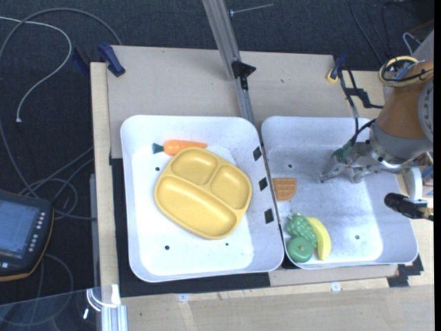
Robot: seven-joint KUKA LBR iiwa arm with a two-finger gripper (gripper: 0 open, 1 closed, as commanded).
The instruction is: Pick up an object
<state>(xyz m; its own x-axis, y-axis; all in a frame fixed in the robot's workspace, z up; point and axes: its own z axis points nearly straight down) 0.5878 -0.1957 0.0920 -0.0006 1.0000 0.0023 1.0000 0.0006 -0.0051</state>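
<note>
Left bin [138,205]: yellow three-compartment plate [202,192], orange carrot [180,145] touching its far rim. Right bin [365,250]: banana [320,238], green fruit cluster [300,238], small waffle [284,187]. Gripper [344,167] hovers there, nothing held; finger state indeterminable.

There are two white bins [138,205] on the counter [172,67]. I count one yellow plate [202,192], one carrot [180,145], one waffle [284,187], one banana [320,237], one green grape bunch [300,225] and one green apple [300,248]

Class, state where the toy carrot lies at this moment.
The carrot lies in the left bin, near its far edge, just beyond the yellow divided plate.
</note>
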